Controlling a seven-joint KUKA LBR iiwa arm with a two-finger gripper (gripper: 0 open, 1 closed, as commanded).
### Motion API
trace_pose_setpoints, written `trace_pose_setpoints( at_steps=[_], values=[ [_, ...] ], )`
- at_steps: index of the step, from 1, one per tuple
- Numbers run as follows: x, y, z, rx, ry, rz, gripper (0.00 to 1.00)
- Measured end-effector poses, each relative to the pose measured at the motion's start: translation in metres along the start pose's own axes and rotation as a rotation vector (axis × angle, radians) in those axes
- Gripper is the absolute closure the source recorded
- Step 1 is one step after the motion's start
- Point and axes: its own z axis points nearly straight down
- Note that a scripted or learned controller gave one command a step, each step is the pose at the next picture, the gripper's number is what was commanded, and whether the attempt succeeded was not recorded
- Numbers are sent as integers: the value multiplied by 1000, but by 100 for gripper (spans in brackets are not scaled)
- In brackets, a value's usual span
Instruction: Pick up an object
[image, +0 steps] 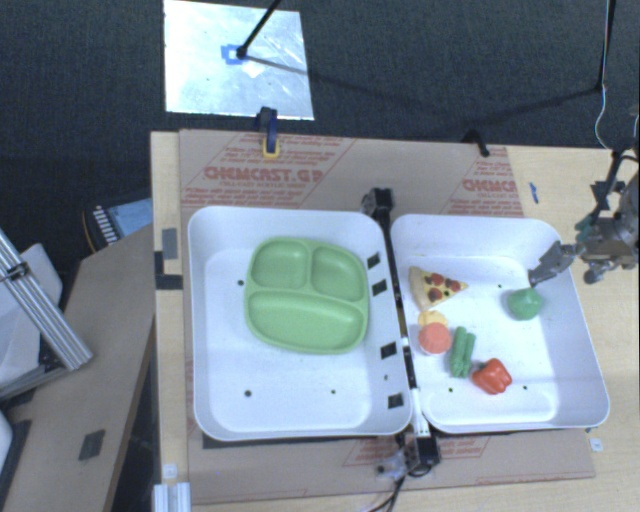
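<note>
Toys: 5 in right bin (575, 330) | green tray (305, 295): 1 | bins: 2

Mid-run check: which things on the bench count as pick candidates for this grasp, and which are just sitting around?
Job:
gripper
green ball
pizza slice
orange-and-yellow piece
green bean pod
red pepper

Lying about:
green divided plate
left bin
foil sheet

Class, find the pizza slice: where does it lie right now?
The pizza slice lies in the right bin, near its left wall, just above the round orange piece.
</note>
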Motion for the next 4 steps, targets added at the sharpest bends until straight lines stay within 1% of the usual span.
trace_pose_setpoints(
  at_steps=[1, 2, 3, 4],
  values=[
    [1, 2, -7, -12, -3, -4, 0],
    [7, -4, 51, -7, -1, -2, 0],
    [3, 4, 97, -9, -2, -2, 0],
    [3, 1, 160, -6, -1, -2, 0]
  ],
)
